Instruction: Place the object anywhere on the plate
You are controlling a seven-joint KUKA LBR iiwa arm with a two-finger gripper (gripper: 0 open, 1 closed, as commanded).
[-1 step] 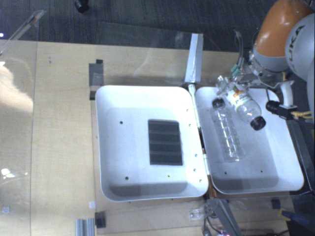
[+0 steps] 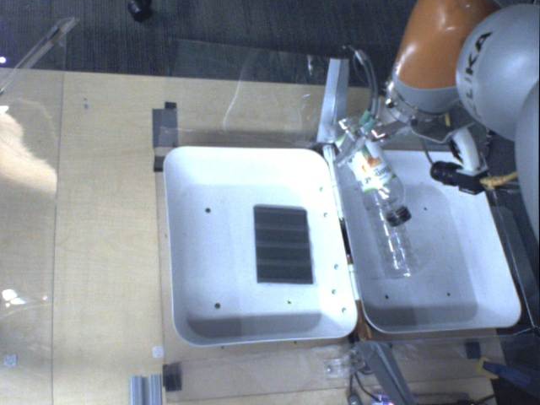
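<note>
**A:** Starting nearest the camera, what lay on the bench point(image 2: 101, 251)?

**B:** Two white bins. The left bin point(image 2: 194, 226) held the dark ribbed plate point(image 2: 283, 244), flat near its middle. The right bin point(image 2: 472, 260) held the object, a clear plastic bottle point(image 2: 386, 209) with a red-and-white label toward its far end.

**A:** Which way did it run?

**B:** Its long axis went slantwise, from the near middle of the right bin up toward the far-left corner, where the gripper point(image 2: 359, 142) was. Which end was the cap, I couldn't tell. A small dark piece sat at mid-length.

**A:** Was it held?

**B:** The upper end reached right up to the gripper, but whether the fingers were clenched on it or released, I couldn't tell; glare and clutter hid them.

**A:** How would it handle?

**B:** Probably light, thin-walled and slick, liable to dent or roll. I'd take it across the labelled part, square to the axis.
</note>
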